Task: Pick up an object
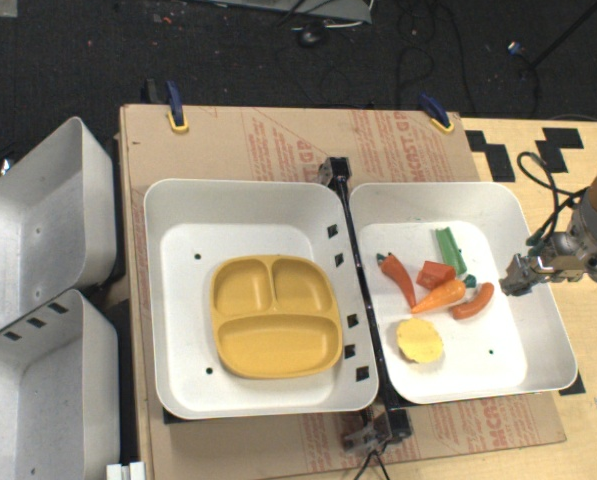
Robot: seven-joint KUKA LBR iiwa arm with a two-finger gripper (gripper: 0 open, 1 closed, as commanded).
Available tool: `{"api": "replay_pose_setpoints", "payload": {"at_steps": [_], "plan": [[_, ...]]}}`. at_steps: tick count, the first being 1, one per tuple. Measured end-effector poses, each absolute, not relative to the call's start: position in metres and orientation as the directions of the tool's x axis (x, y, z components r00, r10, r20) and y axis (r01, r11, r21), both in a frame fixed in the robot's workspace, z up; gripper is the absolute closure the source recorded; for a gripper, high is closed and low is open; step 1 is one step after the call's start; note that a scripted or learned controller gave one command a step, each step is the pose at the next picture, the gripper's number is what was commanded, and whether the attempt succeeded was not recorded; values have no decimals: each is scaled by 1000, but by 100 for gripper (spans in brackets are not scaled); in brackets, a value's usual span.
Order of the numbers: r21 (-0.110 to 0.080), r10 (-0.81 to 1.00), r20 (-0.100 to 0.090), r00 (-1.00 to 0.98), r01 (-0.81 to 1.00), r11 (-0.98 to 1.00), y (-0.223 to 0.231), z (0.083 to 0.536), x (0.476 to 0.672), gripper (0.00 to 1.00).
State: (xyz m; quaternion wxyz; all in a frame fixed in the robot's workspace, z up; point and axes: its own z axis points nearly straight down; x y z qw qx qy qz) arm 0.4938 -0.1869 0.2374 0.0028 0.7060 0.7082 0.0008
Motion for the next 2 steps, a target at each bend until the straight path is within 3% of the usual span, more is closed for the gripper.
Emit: {"api": "replay_pose_setpoints", "payload": {"at_steps": [2], "plan": [[0,1000,2,-9,1000,9,-89,239,519,100]]}}
